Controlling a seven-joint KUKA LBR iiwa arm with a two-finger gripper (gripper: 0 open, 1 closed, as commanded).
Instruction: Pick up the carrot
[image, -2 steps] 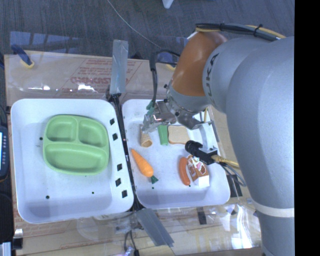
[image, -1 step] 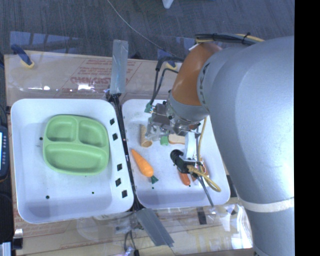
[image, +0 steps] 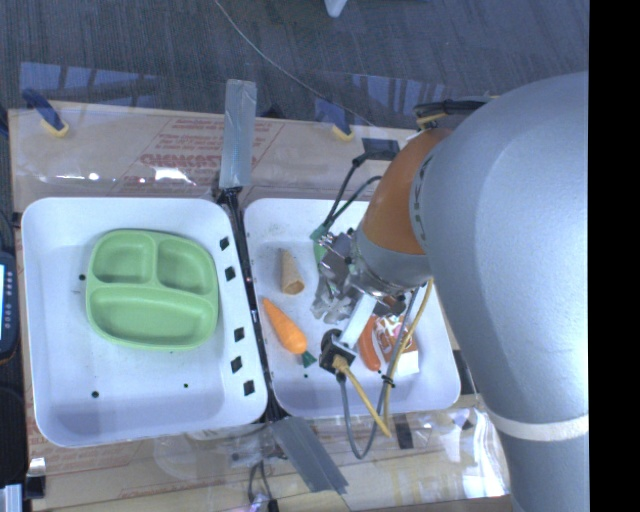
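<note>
The carrot (image: 285, 327) is orange with a small green stub at its lower end. It lies slantwise on the floor of the right bin (image: 300, 395), close to that bin's left wall. My gripper (image: 326, 303) hangs over the middle of the right bin, just to the right of the carrot's upper half and apart from it. Nothing of the carrot is between its parts. The grey arm with its orange band (image: 395, 205) covers the right side of the bin.
A tan cone-shaped piece (image: 290, 270) lies just above the carrot. A red and white object (image: 372, 345) lies partly under the wrist, by yellow cables (image: 365, 395). The left bin (image: 60, 400) holds a green divided plate (image: 152, 288).
</note>
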